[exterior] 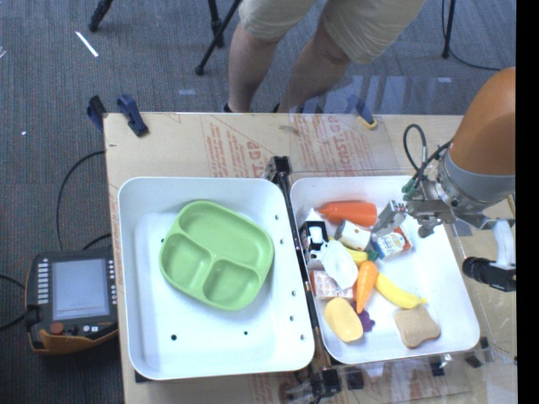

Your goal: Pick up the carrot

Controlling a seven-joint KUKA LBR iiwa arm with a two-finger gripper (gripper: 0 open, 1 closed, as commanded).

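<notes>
The carrot [365, 285] is a tapered orange toy lying near the middle of the right bin [455, 263], its thin tip pointing toward the front edge. It rests among other toy foods, between a white piece and a banana. My gripper [408, 222] hangs over the back right part of that bin, up and to the right of the carrot and apart from it. Its two fingers [389, 216] are spread open, just above a small red and white carton [392, 243], with nothing held between them.
Around the carrot lie a long orange-red toy [348, 212], a white piece [339, 263], a banana [396, 291], a yellow-orange piece [344, 320] and a bread slice [417, 326]. The left bin [143, 326] holds a green divided plate [216, 254]. A person stands behind the bench.
</notes>
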